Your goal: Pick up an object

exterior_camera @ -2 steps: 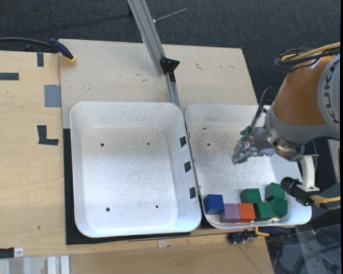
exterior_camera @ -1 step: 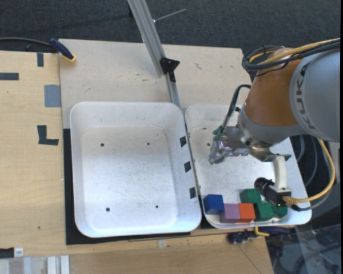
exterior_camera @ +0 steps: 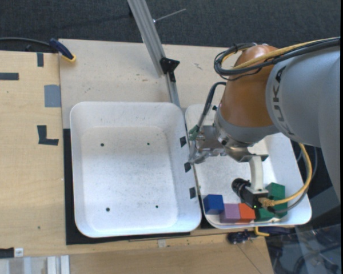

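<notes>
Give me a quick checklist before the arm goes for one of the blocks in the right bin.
1. Blocks to pick: ok. A blue block, purple block, orange block and green block sit at the near end of the right bin.
2. Room around the blocks: not ok. Blue, purple and orange lie packed in a row, close to the bin's near wall.
3. Gripper over a block: not ok. It sits near the bin's left wall, farther back than the blocks.
4. Gripper holding anything: cannot tell; the wrist hides it.
5. Left bin in the way: ok, it lies to the side.
</notes>
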`<state>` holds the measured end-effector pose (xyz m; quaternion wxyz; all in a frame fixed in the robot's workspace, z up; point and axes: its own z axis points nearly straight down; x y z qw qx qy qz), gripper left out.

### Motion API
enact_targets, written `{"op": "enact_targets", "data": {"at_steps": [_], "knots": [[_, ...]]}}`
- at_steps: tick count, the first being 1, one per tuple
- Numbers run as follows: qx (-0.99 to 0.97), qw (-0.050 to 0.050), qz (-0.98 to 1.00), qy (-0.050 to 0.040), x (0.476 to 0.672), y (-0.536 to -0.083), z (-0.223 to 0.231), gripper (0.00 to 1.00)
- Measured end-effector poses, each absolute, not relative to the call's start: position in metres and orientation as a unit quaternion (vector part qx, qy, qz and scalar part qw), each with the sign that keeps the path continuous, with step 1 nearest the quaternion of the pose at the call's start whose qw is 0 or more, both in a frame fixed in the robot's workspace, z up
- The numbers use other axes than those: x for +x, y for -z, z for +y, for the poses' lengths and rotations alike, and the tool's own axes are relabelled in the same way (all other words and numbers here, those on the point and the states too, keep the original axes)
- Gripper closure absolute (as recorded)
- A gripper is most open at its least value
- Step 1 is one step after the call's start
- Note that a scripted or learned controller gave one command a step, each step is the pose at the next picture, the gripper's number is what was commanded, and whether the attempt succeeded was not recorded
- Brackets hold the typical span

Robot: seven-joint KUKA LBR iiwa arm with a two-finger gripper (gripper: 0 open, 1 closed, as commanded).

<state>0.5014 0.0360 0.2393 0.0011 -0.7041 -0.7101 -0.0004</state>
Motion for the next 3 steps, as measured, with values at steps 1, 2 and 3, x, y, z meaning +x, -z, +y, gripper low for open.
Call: {"op": "enact_targets", "data": {"at_steps": [1, 2, 3], "knots": [[-0.705, 0.001, -0.709, -0.0006, 0.502, -0.236, 0.08, 1.0], [-0.706, 0.001, -0.709, -0.001, 0.498, -0.236, 0.097, 1.0], [-0.706, 0.001, -0.708, -0.0011, 0.498, -0.236, 0.096, 0.0]]}}
